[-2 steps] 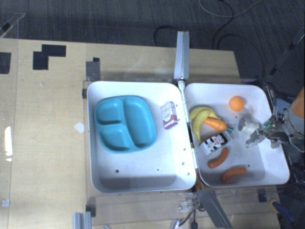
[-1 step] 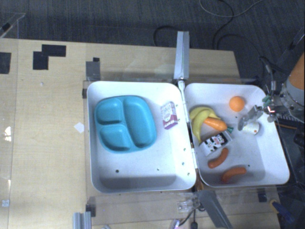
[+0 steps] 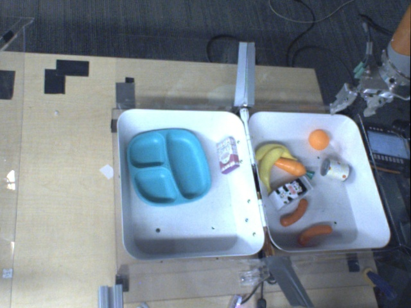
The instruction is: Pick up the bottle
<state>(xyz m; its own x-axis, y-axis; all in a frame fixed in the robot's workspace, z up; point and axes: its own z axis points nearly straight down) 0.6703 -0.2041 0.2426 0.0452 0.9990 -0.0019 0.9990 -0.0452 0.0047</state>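
A small white bottle (image 3: 336, 169) with a grey end lies on its side in the right part of the right bin (image 3: 366, 191). My gripper (image 3: 355, 102) hangs over the far right corner of that bin, just beyond the rim and well back from the bottle. Its two fingers stand apart, open, with nothing between them. The arm's orange band (image 3: 401, 40) shows at the right edge.
The right bin also holds an orange ball (image 3: 318, 139), a banana (image 3: 270, 156), a carrot (image 3: 290, 166), a black-and-white pack (image 3: 292, 190) and two sausages (image 3: 294, 213). In the left bin (image 3: 192, 236) lie a blue divided plate (image 3: 169, 165) and a small carton (image 3: 227, 154).
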